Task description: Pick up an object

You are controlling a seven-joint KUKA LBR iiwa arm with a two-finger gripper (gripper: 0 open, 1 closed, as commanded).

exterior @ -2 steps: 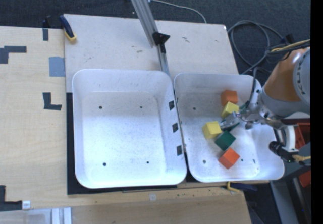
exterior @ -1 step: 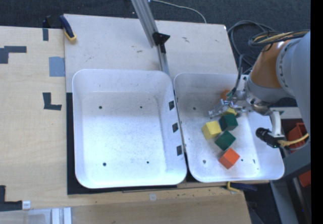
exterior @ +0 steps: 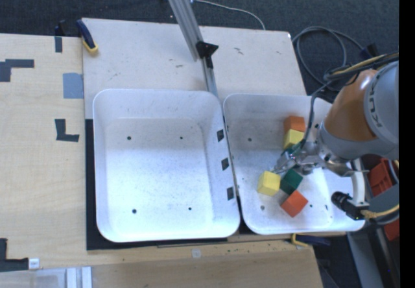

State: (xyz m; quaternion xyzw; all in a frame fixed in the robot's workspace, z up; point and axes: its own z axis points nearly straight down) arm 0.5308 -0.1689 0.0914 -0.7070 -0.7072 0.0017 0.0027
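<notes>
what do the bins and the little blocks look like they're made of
Bins: likely thin moulded plastic, white and matte, with rounded rims and corners. Blocks, such as the yellow one and the orange one: solid-coloured cubes, probably painted wood or plastic; too small to tell.

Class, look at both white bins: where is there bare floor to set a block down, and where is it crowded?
The left bin offers bare floor from wall to wall. In the right bin, room lies along the divider side and the far-left corner. Crowded: its right half, where the gripper sits among the yellow block, green block and orange block.
</notes>
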